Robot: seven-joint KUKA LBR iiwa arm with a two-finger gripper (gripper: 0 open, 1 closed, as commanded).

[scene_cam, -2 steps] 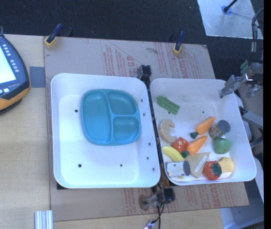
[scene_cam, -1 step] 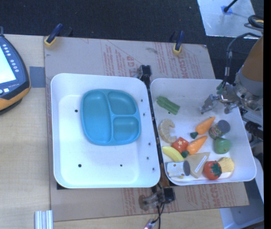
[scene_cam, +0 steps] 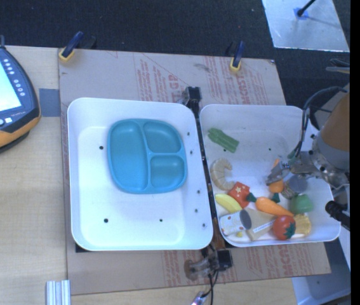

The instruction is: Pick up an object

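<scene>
My pincer (scene_cam: 281, 173) hangs low over the right bin (scene_cam: 256, 114), near its right wall, because that is where the toys are. I cannot tell if it is gripping anything or not. A small orange toy (scene_cam: 276, 187) sits right under it, so I think that is the one to grab. The carrot (scene_cam: 272, 206), tomato (scene_cam: 283, 227), banana (scene_cam: 228, 203) and green pod (scene_cam: 223, 140) lie in the same bin, close together, which makes picking just one tricky. The blue plate (scene_cam: 146, 155) rests alone in the left bin (scene_cam: 87, 234) on the desk (scene_cam: 21, 221).
</scene>
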